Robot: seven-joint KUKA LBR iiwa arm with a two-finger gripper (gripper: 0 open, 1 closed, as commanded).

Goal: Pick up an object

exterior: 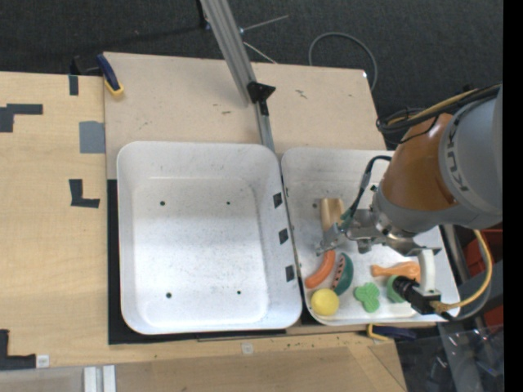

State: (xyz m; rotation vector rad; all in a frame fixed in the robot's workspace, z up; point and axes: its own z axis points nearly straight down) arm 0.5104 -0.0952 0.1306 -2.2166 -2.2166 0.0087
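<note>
Over the middle of the right bin [372, 160] we see the hand [339, 237], carried in from the right by the grey arm [482, 149] with its orange band. We cannot tell whether the hand is spread or pressed together, nor whether it grips anything. Starting at the far left, the pale wooden table [41, 219] carries a few black tape marks, and a blue and yellow clamp [110, 73] sits at the corner of the board behind the bins. Next comes the left bin [196, 235], white with fine dark speckles, its right rim meeting the right bin's left rim. A metal rail [229, 39] slants down from the top edge to that joint. All the objects to pick lie in the right bin. An orange-red sausage-shaped piece [320, 269] lies near the left wall, just below the hand. A yellow ball [325, 302] rests by the near rim. A tan block [330, 213] stands just beside the hand on its far side. A dark green piece [342, 274] lies against the orange-red one. Further right we find a light green piece [368, 296] and then an orange piece [398, 269] under the arm.
</note>
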